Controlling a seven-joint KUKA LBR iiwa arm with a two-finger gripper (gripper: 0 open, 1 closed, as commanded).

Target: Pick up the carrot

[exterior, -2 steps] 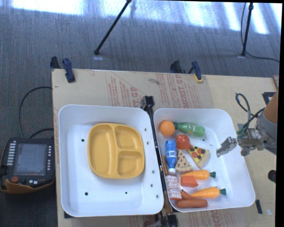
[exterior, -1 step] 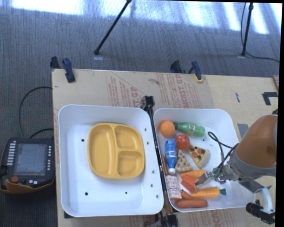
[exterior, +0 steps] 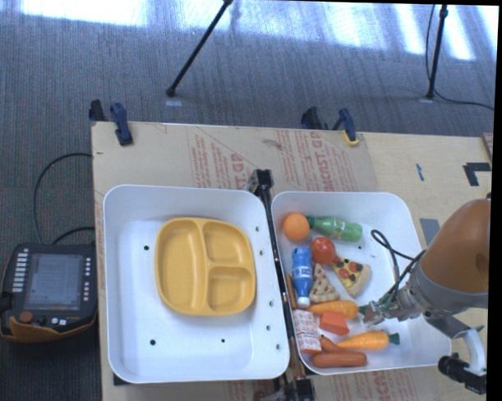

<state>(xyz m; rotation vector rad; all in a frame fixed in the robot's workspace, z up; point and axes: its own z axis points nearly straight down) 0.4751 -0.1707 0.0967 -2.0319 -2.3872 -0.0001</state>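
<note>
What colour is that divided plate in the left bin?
Yellow: the divided plate, seen from the overhead camera view.

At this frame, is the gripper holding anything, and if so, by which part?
It cannot be told. The gripper sits low in the right bin, just above the carrot and close to its green top, but a grasp isn't visible.

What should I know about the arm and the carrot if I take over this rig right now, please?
Gripper: low in the right bin, between two carrots; whether it is open or shut is unclear.
Upper carrot: lying beside the pizza slice.
Lower carrot: lying above the sausage.
Done: arm reached in.
Left: no carrot visibly held or lifted; grasp and raise one.
</note>
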